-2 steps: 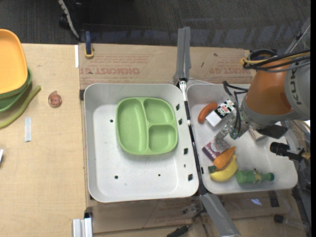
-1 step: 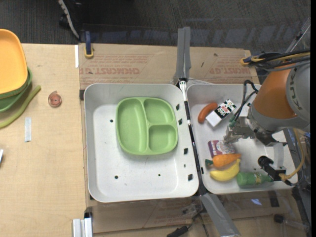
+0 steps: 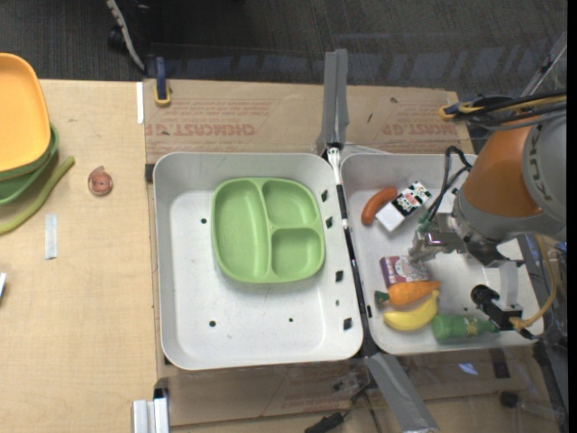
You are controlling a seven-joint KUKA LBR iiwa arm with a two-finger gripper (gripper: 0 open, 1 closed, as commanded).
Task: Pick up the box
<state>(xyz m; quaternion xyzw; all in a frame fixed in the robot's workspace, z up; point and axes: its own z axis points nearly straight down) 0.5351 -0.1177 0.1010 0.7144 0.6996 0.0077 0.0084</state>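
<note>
— Looking down on the table (image 3: 90, 269), what do we see in the right bin (image 3: 514, 332)?

— We see the gripper (image 3: 431, 242) hanging low over the middle of it, just above the small purple-and-white box (image 3: 394, 269). The box lies flat near the bin's left wall, touching the carrot (image 3: 413, 290) on its lower side.

— Are the fingers closed on anything?

— We cannot tell; they are too small and blurred. Nothing visibly sits between them.

— What else do we find around it?

— A banana (image 3: 411, 315) just below the carrot, a green bottle (image 3: 462, 328) beside that, a red sausage (image 3: 379, 204) and a white carton with a black pattern (image 3: 404, 206) toward the far end.

— And the left bin (image 3: 180, 314)?

— We see a green divided plate (image 3: 269, 230) lying in it, well apart from the arm (image 3: 505, 183).
</note>
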